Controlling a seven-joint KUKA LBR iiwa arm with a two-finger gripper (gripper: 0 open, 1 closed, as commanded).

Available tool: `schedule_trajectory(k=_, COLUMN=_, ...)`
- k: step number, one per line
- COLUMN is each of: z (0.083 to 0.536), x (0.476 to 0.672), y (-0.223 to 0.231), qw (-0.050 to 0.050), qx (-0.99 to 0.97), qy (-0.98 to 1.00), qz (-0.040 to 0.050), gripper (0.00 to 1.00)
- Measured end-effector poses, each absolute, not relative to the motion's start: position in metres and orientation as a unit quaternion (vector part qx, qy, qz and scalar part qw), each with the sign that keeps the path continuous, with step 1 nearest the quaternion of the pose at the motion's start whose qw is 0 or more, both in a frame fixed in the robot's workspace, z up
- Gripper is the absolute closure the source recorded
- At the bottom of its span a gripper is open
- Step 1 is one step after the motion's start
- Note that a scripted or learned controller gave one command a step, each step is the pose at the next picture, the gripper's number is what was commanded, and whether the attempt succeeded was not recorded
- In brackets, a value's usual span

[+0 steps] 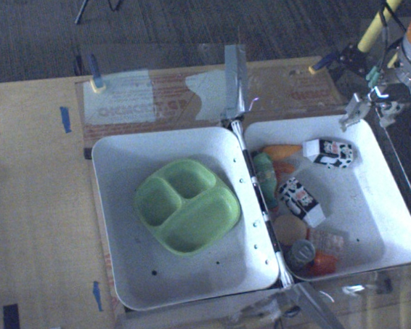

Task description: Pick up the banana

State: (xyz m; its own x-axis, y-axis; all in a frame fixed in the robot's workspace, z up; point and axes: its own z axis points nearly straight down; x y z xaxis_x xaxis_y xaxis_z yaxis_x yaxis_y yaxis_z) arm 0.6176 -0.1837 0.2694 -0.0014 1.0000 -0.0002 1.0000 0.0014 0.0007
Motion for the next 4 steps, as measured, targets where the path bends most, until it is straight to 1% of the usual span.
schedule_trajectory(k=1, z=0.193, x=0.545, y=-0.163, qw=0.0, qx=0.736, qy=0.677, qz=-0.0001, gripper=0.0)
schedule_trajectory(k=2, z=0.104, x=0.505, y=-0.151, qw=0.0, qx=0.817, qy=0.577, qz=-0.0003, gripper=0.0)
schedule_trajectory(k=3, z=0.086, x=0.48, y=-0.112, qw=0.001, qx=0.883, qy=0.47, qz=0.0013, gripper=0.0)
schedule_trajectory(k=4, z=0.086, x=0.481, y=-0.105, qw=0.0, qx=0.95, qy=0.313, qz=0.0018, gripper=0.0)
